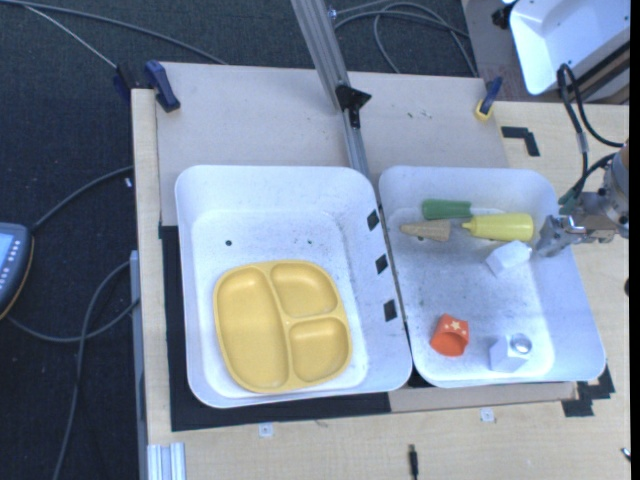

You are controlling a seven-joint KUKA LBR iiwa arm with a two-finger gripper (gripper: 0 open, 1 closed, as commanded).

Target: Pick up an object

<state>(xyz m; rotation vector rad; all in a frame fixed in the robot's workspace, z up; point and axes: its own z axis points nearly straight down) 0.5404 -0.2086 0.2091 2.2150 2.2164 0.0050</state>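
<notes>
Bench (260,108): flat pale board, matte, bearing two shallow white bins side by side.

Left bin (270,203): smooth white plastic, rounded corners, floor finely speckled. Holds one yellow divided tray (283,324), glossy, three compartments, lying toward 6 o'clock.

Right bin (560,298): same make, floor dusted with dark specks. Contents, largest first:
- yellow bottle-shaped toy (497,228), lying on its side at 12 o'clock;
- green cylinder (446,209), just above it;
- tan wedge-like piece (427,231), at 11 o'clock;
- orange cup (450,335), small, at 6 o'clock;
- white block (508,258), near centre right, close beside the gripper;
- grey block with a round metallic top (511,351), at 5 o'clock.

Gripper (556,237): metallic, at the right bin's 2 o'clock rim; how far open cannot be told, and nothing is seen held.
</notes>
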